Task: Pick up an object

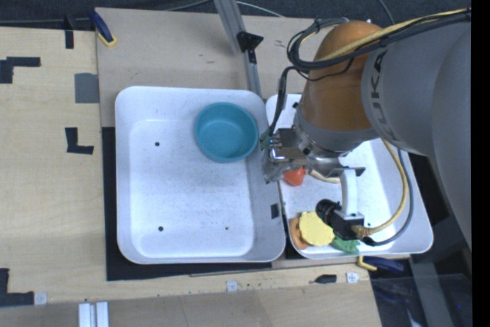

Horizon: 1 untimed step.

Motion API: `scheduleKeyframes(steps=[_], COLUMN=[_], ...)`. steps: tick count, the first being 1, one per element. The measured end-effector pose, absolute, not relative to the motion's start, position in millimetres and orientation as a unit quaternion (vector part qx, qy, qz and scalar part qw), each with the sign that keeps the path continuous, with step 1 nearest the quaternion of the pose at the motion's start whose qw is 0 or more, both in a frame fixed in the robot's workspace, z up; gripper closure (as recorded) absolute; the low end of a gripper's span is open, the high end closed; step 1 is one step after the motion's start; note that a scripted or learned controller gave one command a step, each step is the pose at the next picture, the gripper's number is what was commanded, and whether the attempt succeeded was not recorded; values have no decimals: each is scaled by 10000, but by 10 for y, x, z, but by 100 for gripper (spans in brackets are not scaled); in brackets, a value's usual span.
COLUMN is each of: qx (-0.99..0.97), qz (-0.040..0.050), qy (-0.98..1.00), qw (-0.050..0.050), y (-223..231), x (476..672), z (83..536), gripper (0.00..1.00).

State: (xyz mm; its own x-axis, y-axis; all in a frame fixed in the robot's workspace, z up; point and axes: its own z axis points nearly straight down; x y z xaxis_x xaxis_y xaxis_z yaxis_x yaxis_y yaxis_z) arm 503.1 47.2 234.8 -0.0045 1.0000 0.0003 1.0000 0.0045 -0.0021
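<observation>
— Hanging over the right-hand white bin [381,165], the grey arm [436,88] with its orange band is covering that bin's far half, isn't it?

— It is. The gripper [277,153] is sitting at the bin's left wall, right by the divide between the two bins.

— Is it gripping anything?

— I cannot tell; the wrist is hiding how far open it is, and nothing is showing in its hold.

— What is lying near it?

— A small red-orange rounded object [294,178] is resting on the bin floor just beside the gripper, on its near side. Further toward the near edge, a yellow disc-shaped piece [314,228] is lying next to a green piece [346,245].

— And the left white bin [184,203]?

— A blue round bowl [225,132] is standing upright in its far right corner, close to the gripper but across the wall from it.
</observation>
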Motion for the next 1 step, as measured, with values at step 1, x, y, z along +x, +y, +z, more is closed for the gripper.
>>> scheduleKeyframes(steps=[1], qx=[-7055], qz=[7], qy=[-7087], qw=[9], y=[990], x=[5058], z=[2219], gripper=[100])
